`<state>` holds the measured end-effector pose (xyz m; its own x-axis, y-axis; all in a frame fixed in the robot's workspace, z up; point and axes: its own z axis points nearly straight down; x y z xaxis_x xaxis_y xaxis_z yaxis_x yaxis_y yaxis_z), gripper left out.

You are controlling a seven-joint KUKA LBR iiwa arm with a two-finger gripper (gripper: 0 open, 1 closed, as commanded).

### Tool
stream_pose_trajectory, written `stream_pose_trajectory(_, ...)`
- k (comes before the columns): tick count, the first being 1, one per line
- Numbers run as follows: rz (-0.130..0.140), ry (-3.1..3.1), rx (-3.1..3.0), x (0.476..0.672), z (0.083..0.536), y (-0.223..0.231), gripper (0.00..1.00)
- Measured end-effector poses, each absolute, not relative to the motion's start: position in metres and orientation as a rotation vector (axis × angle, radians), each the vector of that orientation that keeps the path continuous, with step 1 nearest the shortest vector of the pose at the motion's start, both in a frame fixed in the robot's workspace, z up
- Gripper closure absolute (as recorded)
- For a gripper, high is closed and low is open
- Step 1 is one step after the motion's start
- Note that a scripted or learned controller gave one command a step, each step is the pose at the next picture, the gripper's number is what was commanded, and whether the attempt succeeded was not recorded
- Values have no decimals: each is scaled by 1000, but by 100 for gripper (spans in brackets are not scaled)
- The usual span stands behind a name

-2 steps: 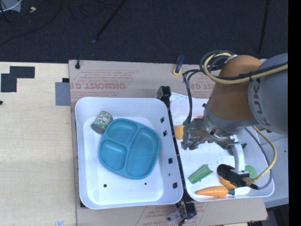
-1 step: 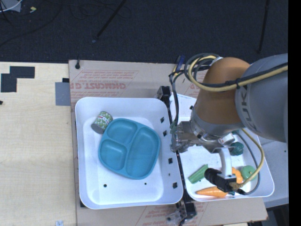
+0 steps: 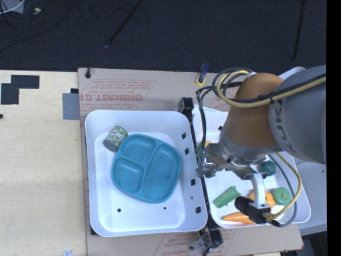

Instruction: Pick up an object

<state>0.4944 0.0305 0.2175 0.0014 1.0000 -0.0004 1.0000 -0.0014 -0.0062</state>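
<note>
Green toy in right bin, just beside gripper, apart from it, grip state cannot be told.

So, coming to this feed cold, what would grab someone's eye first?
The blue divided plate in the middle of the left bin, with a small greenish can at its upper-left corner. Then the arm with its orange band, over the right bin, where a green piece and an orange piece lie at the near end.
</note>
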Motion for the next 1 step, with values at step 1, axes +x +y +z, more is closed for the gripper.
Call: stream_pose_trajectory(1, 5, -2217, -2221, 498, 217, 31, 100)
